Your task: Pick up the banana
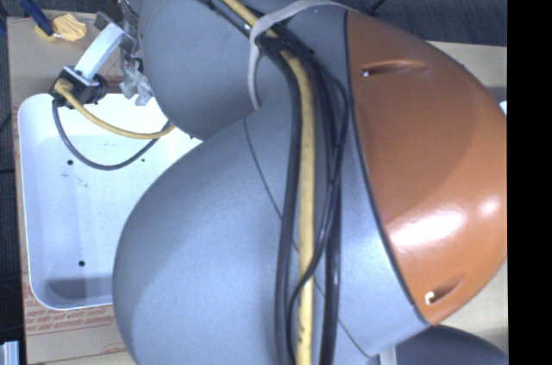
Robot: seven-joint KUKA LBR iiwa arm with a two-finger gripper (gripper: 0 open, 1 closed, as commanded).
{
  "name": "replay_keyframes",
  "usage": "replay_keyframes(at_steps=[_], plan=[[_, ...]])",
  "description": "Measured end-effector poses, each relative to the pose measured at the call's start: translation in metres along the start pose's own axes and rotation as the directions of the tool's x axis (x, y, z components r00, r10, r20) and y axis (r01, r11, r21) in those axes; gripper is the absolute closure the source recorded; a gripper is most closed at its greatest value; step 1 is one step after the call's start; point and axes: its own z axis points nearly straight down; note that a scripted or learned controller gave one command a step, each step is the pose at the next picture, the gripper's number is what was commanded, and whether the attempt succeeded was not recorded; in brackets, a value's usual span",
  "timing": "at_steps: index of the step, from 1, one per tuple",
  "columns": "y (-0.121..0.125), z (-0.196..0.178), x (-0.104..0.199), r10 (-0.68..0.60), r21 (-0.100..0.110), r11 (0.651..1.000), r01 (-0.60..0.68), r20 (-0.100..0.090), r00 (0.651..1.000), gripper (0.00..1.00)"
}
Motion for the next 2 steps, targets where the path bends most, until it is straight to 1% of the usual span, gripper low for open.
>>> replay_keyframes(at_steps=[1,2], plan=[[0.06,-0.039,-0.036,0.228,0.0,0.974,-0.228,-0.002,0.974,1.0],[0.084,-0.106,-0.107,0.162,-0.001,0.987,-0.162,-0.004,0.987,1.0]])
